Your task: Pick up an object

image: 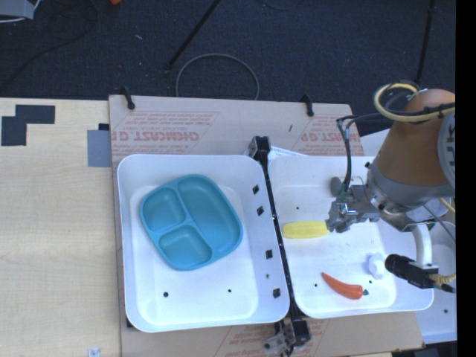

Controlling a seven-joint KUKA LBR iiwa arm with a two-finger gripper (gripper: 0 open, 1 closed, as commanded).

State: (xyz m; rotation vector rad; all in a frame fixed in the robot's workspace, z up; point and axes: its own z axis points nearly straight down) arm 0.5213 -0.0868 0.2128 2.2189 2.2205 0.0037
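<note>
- The bench has two white bins side by side, a left bin and a right bin
- A black bar runs down between the two bins
- In the left bin lies a blue plate with three sections, turned a bit crooked, closer to the far and left walls than to the near wall
- The grey arm with its orange part reaches in from the right, over the right bin
- The gripper is down in the right bin, about halfway between the far wall and the near wall
- A yellow corn cob lies flat on the floor of the right bin, near the black bar
- The right end of the corn cob is just beside the gripper, maybe touching it
- I cannot tell if the jaws are released or clenched, and I cannot see the corn cob between them
- A red chili pepper with a green stem lies near the front wall of the right bin, well apart from the gripper
- A small white thing sits to the right of the chili pepper, too small to name
- Both bins sit on brown cardboard with red letters on it
</note>
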